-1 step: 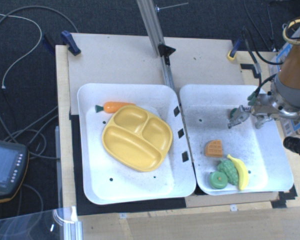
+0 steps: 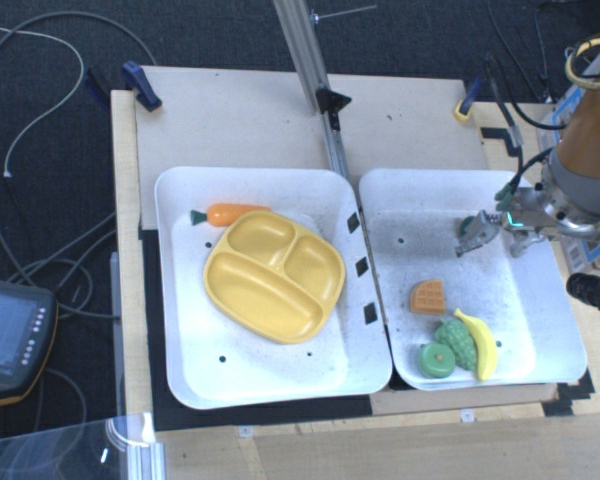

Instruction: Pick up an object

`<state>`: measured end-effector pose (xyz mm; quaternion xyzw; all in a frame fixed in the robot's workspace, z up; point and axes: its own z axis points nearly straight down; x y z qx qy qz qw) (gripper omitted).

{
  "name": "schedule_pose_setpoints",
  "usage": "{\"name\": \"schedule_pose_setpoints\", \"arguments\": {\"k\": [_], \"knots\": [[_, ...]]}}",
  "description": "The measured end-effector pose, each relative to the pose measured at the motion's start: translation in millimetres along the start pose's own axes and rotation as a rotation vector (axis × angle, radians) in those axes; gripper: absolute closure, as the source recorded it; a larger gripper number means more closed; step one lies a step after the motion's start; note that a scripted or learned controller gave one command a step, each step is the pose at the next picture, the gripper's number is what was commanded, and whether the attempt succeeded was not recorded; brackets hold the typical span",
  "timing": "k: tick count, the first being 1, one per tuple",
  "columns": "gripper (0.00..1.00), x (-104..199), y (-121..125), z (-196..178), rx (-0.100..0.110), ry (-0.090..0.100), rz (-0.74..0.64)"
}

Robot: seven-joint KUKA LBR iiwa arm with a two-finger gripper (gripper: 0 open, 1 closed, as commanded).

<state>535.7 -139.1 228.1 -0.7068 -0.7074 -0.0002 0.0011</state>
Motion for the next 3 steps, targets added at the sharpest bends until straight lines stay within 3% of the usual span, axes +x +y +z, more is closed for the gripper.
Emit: {"name": "schedule_pose_setpoints", "arguments": {"k": [2, 3], "knots": [[0.00, 6.6, -7.1, 86.5, 0.006, 0.001, 0.000], [0.00, 7.3, -5.4, 134.9, -0.002, 0.002, 0.001]]}}
